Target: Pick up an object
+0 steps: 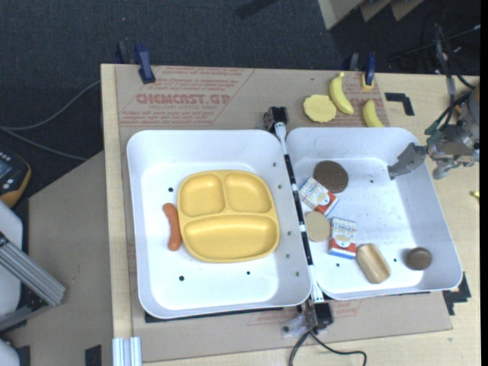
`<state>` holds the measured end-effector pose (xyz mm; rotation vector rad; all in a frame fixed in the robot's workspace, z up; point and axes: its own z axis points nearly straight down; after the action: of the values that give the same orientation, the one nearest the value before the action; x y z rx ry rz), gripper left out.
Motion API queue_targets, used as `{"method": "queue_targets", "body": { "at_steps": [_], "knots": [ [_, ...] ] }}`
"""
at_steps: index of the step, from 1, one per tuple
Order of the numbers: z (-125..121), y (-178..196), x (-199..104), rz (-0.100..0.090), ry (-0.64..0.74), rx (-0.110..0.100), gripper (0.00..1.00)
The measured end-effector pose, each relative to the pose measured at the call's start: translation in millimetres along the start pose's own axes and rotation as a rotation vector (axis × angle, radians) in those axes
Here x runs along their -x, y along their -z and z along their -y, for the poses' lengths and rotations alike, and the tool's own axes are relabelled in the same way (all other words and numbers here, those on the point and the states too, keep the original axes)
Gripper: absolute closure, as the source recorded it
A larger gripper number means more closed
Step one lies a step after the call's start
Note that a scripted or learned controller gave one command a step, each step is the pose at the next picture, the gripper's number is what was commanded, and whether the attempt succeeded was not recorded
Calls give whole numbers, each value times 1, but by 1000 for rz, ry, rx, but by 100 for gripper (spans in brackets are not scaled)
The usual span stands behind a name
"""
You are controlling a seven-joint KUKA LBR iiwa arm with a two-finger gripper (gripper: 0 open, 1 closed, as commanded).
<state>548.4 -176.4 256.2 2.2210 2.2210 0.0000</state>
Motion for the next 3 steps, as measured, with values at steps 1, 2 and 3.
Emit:
{"method": "queue_targets", "body": {
  "at_steps": [1, 2, 3],
  "knots": [
    [-15, -178, -36, -3, 2, -5, 0],
    [-46, -171, 10, 3, -2, 4, 0],
    [-113, -172, -64, 0, 10, -4, 0]
  ]
}}
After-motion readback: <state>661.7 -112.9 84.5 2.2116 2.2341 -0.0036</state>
